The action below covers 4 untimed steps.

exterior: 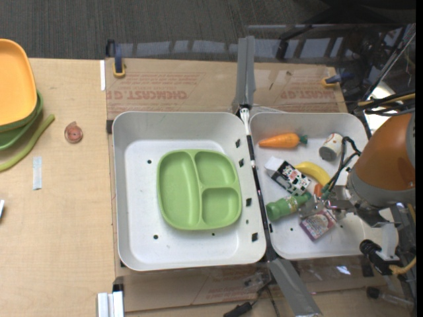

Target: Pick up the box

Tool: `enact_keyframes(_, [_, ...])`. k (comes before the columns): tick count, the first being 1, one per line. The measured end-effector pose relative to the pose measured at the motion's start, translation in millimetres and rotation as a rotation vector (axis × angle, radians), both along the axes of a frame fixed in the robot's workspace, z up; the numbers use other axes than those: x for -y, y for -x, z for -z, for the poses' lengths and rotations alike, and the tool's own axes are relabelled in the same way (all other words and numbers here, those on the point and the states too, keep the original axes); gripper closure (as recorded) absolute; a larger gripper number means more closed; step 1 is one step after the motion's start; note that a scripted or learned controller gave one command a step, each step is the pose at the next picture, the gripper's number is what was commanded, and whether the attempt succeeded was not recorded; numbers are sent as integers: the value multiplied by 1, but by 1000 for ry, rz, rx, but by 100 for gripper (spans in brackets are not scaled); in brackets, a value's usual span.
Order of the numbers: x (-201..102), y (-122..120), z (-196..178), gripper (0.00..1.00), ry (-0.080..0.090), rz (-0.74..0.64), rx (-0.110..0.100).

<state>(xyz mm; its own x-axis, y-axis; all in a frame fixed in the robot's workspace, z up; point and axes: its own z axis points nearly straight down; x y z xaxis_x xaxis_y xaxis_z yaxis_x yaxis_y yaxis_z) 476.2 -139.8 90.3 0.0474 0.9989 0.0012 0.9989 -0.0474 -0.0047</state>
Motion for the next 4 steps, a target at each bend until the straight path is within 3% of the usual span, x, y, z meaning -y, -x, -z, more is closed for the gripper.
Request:
enact_keyframes(1, [1, 0, -8, 100, 0, 3, -1])
enact_keyframes(2, [1, 0, -8, 0, 0, 3, -1])
enact_keyframes(3, [-20, -1, -1, 0, 1, -140, 3])
enact_keyframes(4, [-31, -27, -51, 0, 2, -78, 3])
